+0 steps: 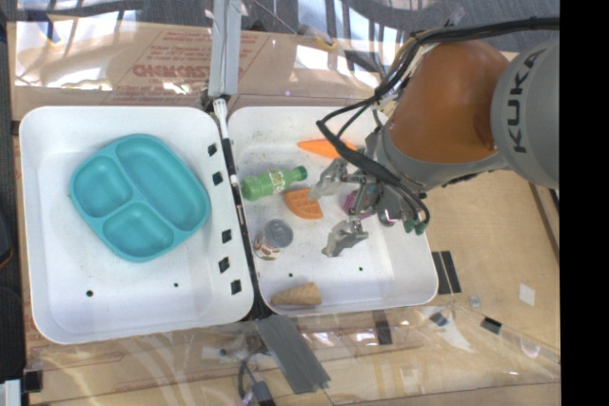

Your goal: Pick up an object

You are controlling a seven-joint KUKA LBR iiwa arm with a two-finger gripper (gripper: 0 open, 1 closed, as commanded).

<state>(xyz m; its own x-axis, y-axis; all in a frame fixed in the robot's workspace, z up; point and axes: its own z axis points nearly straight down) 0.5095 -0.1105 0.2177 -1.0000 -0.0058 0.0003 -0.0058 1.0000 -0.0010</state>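
Note:
My gripper point(338, 209) hangs over the middle of the right bin point(409, 276), its two grey fingers point(344, 238) spread open with nothing between them. Just left of it lies an orange waffle-shaped piece point(304, 203). A green bottle point(273, 182) lies on its side further left. An orange carrot point(322, 147) sits at the back, partly under the cables. A small grey round piece point(277, 231) and a brown-and-white item point(265, 248) rest near the bin's left wall. A tan bread-like piece point(296, 296) lies by the front rim.
The left bin point(57, 299) holds a teal divided plate point(139, 195). A black hinged divider point(228, 214) runs between the bins. The arm's orange band point(447, 105) and black cables point(381, 90) overhang the right bin's back right part.

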